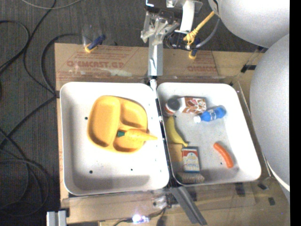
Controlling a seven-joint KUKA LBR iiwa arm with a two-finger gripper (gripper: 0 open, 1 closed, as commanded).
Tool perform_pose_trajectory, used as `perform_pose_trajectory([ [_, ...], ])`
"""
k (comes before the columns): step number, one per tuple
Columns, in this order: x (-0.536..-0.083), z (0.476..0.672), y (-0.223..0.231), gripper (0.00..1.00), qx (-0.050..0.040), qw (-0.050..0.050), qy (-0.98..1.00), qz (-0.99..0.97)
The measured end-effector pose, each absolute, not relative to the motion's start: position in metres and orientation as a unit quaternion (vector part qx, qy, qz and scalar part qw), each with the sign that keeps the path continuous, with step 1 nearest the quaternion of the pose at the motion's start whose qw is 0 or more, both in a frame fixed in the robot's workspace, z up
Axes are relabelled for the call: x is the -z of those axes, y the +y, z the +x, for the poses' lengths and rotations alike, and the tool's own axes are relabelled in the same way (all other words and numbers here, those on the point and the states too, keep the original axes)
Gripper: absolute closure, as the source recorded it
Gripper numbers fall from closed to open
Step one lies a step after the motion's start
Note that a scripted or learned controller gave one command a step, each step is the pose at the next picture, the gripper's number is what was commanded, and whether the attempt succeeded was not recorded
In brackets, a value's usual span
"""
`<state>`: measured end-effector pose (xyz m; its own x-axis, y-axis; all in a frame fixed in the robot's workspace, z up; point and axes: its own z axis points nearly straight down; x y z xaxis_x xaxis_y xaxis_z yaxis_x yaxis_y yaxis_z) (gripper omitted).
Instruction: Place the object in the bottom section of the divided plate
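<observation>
While raised above the far rim between both bins, gripper (154, 65) points down, nothing between fingers; spread cannot be told; carrot (135, 135) lies in bottom section of yellow divided plate (106, 119), tip over its right edge; left bin (75, 173) mostly bare white floor; right bin (244, 126) crowded: banana (175, 132), blue bottle (210, 114), sausage (224, 155), small box (190, 159); brown cardboard (94, 65) behind bins.
</observation>
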<state>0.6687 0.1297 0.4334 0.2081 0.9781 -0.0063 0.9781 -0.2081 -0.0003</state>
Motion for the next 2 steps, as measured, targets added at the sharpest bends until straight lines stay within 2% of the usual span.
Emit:
perform_pose_trajectory([
  [1,-0.433,0.662,0.233,1.00,0.0020,0.002,0.643,0.766],
  [2,-0.386,0.669,0.209,1.00,0.0028,0.002,0.701,0.714],
])
